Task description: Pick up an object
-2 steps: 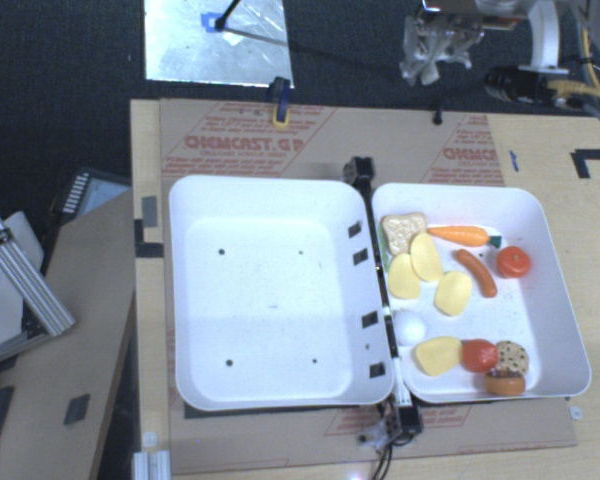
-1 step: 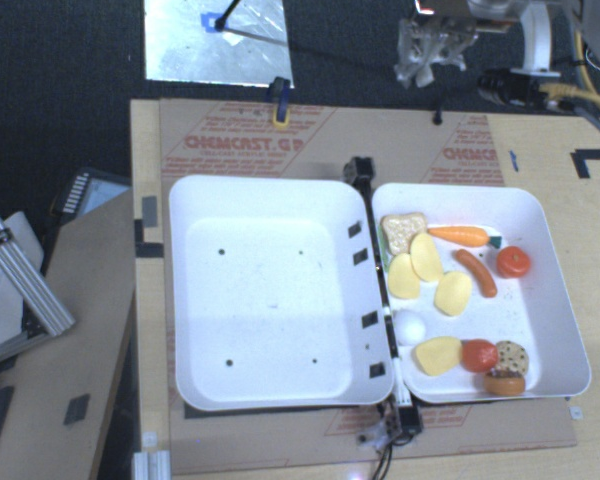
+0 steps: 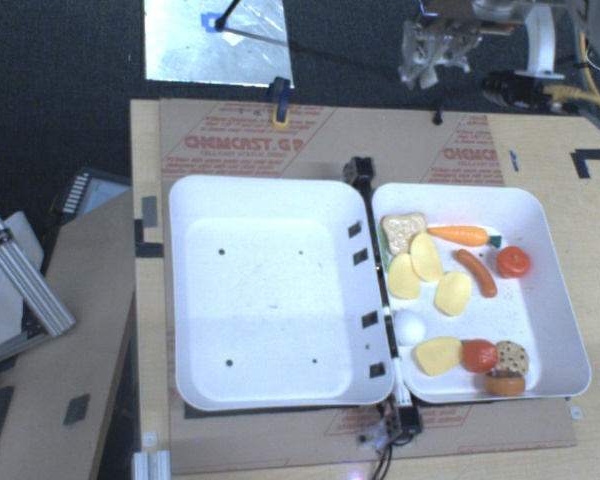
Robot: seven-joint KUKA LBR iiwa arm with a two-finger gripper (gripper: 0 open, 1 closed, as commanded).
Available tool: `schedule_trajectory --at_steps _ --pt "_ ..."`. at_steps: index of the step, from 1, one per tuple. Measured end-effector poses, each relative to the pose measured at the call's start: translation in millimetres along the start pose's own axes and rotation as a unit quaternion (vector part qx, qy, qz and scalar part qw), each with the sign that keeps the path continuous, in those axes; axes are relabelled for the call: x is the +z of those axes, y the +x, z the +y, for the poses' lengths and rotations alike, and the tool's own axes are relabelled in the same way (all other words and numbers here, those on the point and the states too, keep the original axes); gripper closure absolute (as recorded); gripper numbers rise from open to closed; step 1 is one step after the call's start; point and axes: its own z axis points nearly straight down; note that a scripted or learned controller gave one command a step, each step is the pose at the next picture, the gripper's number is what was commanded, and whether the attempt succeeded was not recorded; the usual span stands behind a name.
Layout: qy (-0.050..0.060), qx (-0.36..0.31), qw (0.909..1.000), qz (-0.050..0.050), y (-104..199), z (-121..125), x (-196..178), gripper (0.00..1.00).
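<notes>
Camera view, looking down at a slant. The tool (image 3: pixel 436 56) hangs at the top of the frame, above and beyond the far edge of the bench (image 3: pixel 100 268), with nothing between its parts; whether they stand apart or together cannot be told from this blurred view. All candidate objects lie in the right bin (image 3: pixel 555 268), nearer the viewer than the tool and slightly to the frame's right of it. Closest to the tool along that line are the slice of toast (image 3: pixel 403 230) and the carrot (image 3: pixel 460 235), the carrot's long axis running roughly left to right across the frame. Just beyond them sit the sausage (image 3: pixel 476 272), lying on a diagonal, and the tomato (image 3: pixel 513 261). The left bin (image 3: pixel 270 293) lies to the frame's left of this line. Judged from this layout, the coming move is a travel toward the viewer and downward into the right bin's far half.
</notes>
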Motion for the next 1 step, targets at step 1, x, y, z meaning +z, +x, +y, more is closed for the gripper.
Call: schedule_trajectory --at_steps 1 --pt "0.0 0.0 1.0 0.0 -4.0 0.0 1.3 1.0"
